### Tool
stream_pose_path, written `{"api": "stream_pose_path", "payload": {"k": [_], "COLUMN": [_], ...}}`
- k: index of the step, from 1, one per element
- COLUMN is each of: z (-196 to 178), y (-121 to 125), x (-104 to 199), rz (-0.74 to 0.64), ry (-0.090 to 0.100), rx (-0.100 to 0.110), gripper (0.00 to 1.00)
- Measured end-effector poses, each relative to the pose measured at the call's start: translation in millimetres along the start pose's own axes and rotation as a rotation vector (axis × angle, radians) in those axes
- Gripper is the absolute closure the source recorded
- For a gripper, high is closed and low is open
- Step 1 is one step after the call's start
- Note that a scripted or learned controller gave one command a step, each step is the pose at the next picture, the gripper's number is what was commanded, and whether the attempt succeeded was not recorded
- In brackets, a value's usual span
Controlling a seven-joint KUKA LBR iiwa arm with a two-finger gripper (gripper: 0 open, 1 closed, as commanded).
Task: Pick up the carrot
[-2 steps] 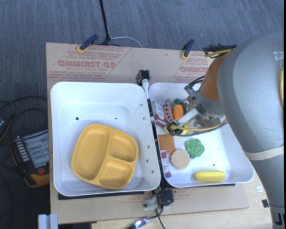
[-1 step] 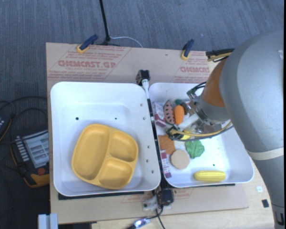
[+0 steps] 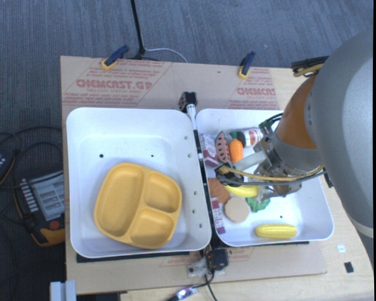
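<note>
While the arm leans in: the hand (image 3: 255, 168) hangs low over the right white plastic bin (image 3: 313, 221), just beside the small orange toy carrot (image 3: 236, 150).
Hand state: cannot tell; cables and the wrist body cover it.
Carrot place: in the right bin, near its rear left corner, between a striped slice-shaped piece on its left and a red-and-white piece behind it.
Carrot handling: probably light, hard, smooth plastic, so apt to slip or roll; crowded neighbours leave little room.
Where to take hold: likely across the thick middle of the orange body, not the tapered end.
Hidden or unclear: the wrist overlaps part of the pile by the carrot; the carrot's lower end is hard to separate from the yellow banana-like piece (image 3: 243, 190) below it.
Other things: yellow compartment tray (image 3: 138, 204) in the left bin.
</note>
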State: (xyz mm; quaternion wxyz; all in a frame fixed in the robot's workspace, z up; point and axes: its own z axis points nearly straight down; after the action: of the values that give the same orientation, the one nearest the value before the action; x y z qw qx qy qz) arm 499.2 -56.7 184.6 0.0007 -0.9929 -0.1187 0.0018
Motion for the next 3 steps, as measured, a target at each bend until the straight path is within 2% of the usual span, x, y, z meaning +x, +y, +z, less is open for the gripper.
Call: {"api": "stream_pose_path", "payload": {"k": [1,2,3], "z": [-90,-81,5], "y": [-47,-23,-126], "x": [-4,-12,11], "rz": [-0.139,0.032,-0.131], "ry": [0.004,-0.004,-0.011], "rx": [-0.001,0.000,0.004], "gripper": [1.00,1.00,1.00]}}
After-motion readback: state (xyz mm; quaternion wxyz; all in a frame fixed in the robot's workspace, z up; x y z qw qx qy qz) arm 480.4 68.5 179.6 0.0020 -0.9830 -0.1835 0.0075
